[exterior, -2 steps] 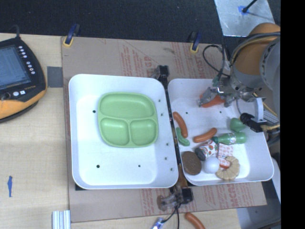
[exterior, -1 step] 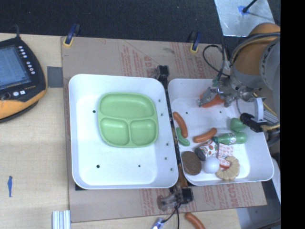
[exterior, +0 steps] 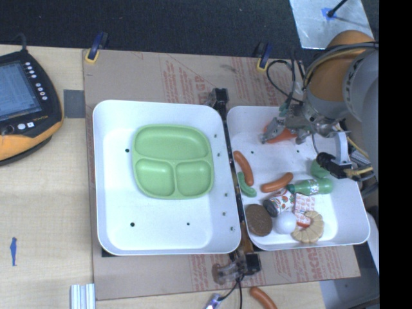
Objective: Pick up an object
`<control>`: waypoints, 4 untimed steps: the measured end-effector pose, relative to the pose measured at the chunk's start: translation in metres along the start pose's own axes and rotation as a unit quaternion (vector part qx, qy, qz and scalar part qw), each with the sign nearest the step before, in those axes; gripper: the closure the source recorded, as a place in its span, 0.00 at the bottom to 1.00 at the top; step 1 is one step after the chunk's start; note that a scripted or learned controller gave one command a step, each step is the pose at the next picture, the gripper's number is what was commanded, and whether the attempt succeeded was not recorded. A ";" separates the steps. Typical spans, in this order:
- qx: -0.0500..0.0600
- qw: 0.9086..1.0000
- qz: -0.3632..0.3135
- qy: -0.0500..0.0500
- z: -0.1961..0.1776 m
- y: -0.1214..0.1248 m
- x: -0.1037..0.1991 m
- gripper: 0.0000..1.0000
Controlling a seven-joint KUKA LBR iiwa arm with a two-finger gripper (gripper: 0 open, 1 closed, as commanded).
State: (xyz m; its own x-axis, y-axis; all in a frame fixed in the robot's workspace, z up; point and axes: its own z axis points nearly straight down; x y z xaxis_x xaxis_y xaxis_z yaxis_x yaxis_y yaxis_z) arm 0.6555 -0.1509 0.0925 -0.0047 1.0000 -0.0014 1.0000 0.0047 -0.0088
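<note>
My view is evenly and brightly lit from overhead. The white bins [exterior: 116, 172] glare slightly, shadows stay soft, and fine detail is a little blurred.

The arm [exterior: 341, 76] covers the far right corner of the right bin [exterior: 344, 234]. The tool [exterior: 283, 131] sits over an orange thing [exterior: 273, 136], and how the two meet is too small to tell. The little toys at the near end (a small heap) lie partly on top of each other. A sausage [exterior: 262, 296] is cut off at the bottom edge. The tablet [exterior: 22, 105] is cut off at the left.
</note>
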 end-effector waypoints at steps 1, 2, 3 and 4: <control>0.000 1.000 0.000 0.000 0.000 0.000 0.001 0.00; 0.001 1.000 -0.001 0.000 0.000 0.000 0.015 0.00; 0.000 1.000 0.001 0.001 0.000 0.000 0.000 0.00; 0.000 1.000 0.000 0.000 0.000 0.000 0.005 0.00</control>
State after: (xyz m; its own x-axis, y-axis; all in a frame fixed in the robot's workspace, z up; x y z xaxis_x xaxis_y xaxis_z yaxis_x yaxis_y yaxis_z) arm 0.6553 -0.1455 0.0921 -0.0037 1.0000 -0.0015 1.0000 0.0037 -0.0085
